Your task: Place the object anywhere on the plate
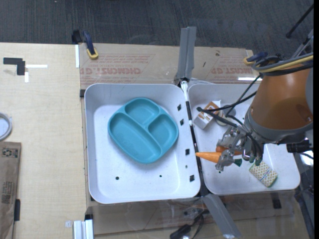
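The bench (40,133) is of pale wood, with a sheet of brown cardboard (149,66) printed in red letters lying behind the two white bins, and beyond it the floor (149,9) is dark grey carpet. A roll of tape (4,127) sits at the left edge of the bench, and a clamp with a yellow and blue handle (89,46) is at the back edge of the cardboard. In the left bin (139,183) a blue divided plate (143,129) with three compartments lies flat. In the right bin (224,180) the gripper (227,158) is low over the floor of the bin, and a toy carrot (209,157) lies at its fingers, near the wall between the bins. Its long axis runs about left to right in the view, with the thin tip pointing left toward the plate and the thick end under the gripper. Whether the jaws pinch the carrot or stand apart I cannot tell. A small box (205,116) lies further back, and a sponge (263,174) with green edge lies to the right of the gripper.
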Available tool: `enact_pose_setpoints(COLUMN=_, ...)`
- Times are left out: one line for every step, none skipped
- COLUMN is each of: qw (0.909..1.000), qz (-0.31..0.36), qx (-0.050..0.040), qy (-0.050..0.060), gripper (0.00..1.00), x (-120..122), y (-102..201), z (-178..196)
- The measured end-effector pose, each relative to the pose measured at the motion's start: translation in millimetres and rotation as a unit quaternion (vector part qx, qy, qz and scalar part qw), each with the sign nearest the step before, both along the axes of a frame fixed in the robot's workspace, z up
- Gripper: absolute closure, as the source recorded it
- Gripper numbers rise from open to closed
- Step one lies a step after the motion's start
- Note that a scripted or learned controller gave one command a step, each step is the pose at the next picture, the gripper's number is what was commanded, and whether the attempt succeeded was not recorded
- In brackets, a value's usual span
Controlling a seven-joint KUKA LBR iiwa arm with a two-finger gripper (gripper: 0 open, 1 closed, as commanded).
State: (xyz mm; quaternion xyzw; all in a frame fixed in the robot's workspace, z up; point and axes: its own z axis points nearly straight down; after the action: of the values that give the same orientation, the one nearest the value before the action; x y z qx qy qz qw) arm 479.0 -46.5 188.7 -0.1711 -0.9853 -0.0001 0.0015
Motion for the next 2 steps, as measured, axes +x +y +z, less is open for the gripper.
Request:
enact_pose_setpoints(qw=1.0000, qz=-0.009, qx=-0.0006, qy=0.000, gripper=1.00, x=53.8, y=74.3, z=-0.7)
enact_pose_setpoints(qw=1.0000, qz=-0.008, qx=-0.0007, qy=0.000, gripper=0.00, x=53.8, y=74.2, z=-0.6)
